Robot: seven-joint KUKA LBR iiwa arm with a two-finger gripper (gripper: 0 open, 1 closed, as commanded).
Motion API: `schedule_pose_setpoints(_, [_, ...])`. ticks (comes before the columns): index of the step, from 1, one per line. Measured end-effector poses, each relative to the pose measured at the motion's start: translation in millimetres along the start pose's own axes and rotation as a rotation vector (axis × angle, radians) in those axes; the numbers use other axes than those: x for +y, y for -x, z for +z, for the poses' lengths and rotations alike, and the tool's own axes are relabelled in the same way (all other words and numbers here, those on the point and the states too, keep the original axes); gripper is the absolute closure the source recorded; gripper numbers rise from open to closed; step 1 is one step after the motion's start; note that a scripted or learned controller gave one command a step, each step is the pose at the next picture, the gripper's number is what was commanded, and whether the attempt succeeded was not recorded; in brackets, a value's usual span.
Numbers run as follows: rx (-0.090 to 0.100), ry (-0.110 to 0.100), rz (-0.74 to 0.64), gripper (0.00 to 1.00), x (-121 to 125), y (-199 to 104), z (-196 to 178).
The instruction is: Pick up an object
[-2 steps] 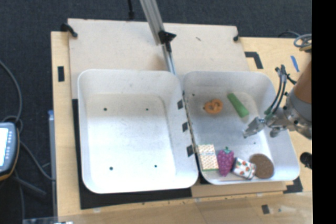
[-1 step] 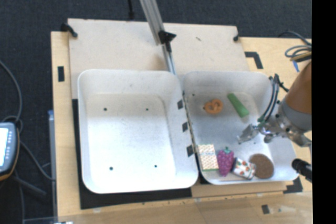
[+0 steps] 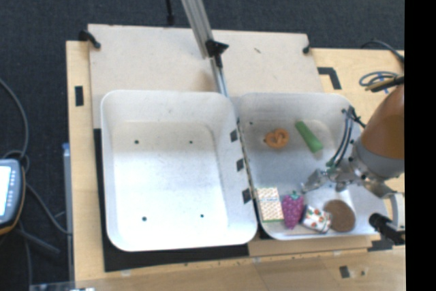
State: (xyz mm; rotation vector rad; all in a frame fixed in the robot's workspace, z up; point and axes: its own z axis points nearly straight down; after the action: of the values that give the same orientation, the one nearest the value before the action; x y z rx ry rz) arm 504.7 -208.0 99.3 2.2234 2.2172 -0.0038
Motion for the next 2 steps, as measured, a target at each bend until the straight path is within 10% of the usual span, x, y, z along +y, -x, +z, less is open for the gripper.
schedule_pose_setpoints(1, [0.0,0.007,0.006,1.0,1.8,0.6,-12.8])
schedule_pose_setpoints(2, [0.0,0.007,-0.006,1.0,4.2,-2.0,-57.0])
